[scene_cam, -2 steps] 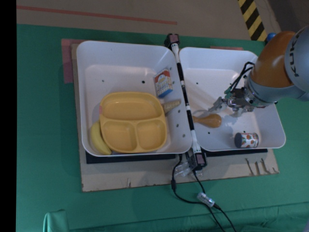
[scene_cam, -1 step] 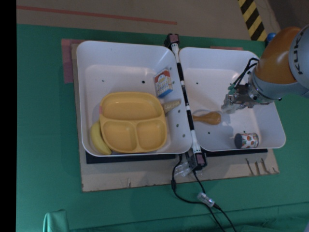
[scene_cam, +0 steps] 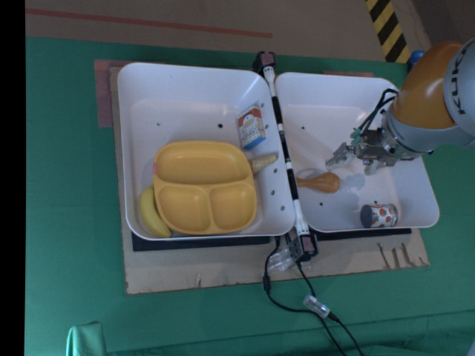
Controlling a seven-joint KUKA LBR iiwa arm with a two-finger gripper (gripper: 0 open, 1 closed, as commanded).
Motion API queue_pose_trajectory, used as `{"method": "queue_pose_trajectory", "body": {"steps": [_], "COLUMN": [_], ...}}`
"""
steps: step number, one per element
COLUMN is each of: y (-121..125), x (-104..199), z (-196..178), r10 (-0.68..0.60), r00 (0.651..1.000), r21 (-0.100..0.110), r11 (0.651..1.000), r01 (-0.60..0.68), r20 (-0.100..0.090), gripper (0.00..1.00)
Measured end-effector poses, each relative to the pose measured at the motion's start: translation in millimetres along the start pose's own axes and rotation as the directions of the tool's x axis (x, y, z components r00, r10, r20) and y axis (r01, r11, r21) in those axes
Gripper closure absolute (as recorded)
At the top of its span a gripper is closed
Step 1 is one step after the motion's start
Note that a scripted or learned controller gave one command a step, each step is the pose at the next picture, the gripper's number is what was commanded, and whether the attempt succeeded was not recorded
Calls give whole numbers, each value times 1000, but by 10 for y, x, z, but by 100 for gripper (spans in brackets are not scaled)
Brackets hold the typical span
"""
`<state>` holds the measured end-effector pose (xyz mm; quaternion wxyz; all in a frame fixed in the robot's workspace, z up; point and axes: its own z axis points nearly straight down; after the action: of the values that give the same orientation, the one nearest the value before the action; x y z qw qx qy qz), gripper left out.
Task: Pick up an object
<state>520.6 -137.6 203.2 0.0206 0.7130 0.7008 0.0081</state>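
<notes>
Gripper (scene_cam: 347, 154) sits low over the right bin (scene_cam: 415, 199), arm (scene_cam: 430, 95) reaching in from the right side of the view. Fingers look spread part-way, pointing toward the bin's middle; nothing is seen between them. Blur at the tips makes the exact opening hard to judge.

Nearest candidate: chicken drumstick (scene_cam: 320, 181), lying flat on the bin floor just below and left of the fingers, apart from them. Small can (scene_cam: 379, 215) lies on its side near the bin's front right corner, further from the fingers. Left bin (scene_cam: 141, 95) holds a yellow divided plate (scene_cam: 204, 188), a banana (scene_cam: 151, 213) tucked against the plate's left edge, a small carton (scene_cam: 251, 126) near the divider wall, and an ice-cream cone (scene_cam: 263, 162) touching the plate's right rim.

Risks, as judged from this frame:
- Fingers appear offset from the drumstick; a straight descent likely closes on bare floor or clips only the thin bone end.
- Drumstick is tapered and smooth-looking; a pinch on the fat end may squirt it sideways.
- It lies flat, so the tips must come almost to the floor; stopping short means a miss, going too low means a hard contact.
- Can would roll if nudged.
- Cable loop (scene_cam: 382, 102) at the wrist could snag on the bin wall.
</notes>
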Motion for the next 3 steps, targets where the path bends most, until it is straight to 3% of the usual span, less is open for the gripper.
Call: {"method": "queue_pose_trajectory", "body": {"steps": [1,2,3], "y": [25,25,-475], "x": [-35,-33,79], "z": [-141,-140,132], "r10": [7,7,-10], "r00": [1000,1000,1000], "r21": [-12,-12,9], "r11": [1000,1000,1000], "r01": [-7,-7,10], "r20": [5,4,-6], "gripper": [100,0,0]}}
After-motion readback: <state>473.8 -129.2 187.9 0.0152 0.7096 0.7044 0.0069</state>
